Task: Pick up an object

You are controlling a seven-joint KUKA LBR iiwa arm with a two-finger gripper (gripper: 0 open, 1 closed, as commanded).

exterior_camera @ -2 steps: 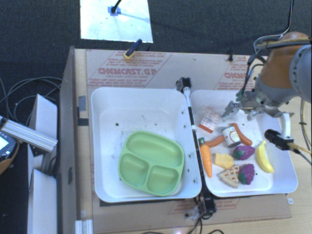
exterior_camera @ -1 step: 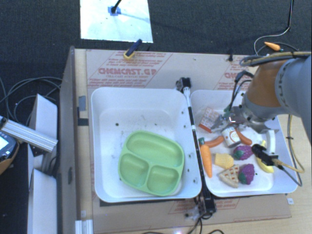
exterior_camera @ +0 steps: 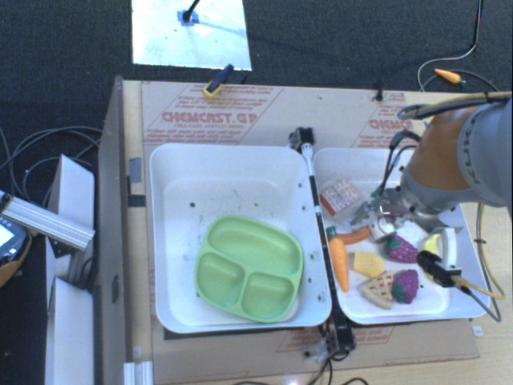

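Observation:
The right bin [exterior_camera: 401, 317] holds toy food. There is a long orange carrot [exterior_camera: 340, 265], a smaller carrot [exterior_camera: 353, 235], a yellow cheese wedge [exterior_camera: 369, 263], a pizza slice [exterior_camera: 377, 289], a purple grape bunch [exterior_camera: 406, 285], another purple piece [exterior_camera: 401, 249] and a clear packet with red print [exterior_camera: 339, 195]. My gripper [exterior_camera: 383, 217] is low in the middle of this bin, just above the small carrot and beside the upper purple piece. The wrist hides whatever lies under it.
The left bin [exterior_camera: 172, 239] contains a green divided tray [exterior_camera: 250, 267]. A black bar [exterior_camera: 314, 191] runs between the bins. Black hardware and cables [exterior_camera: 445, 271] hang over the right bin's right side. The grey and orange arm [exterior_camera: 457, 155] covers the bin's far right corner.

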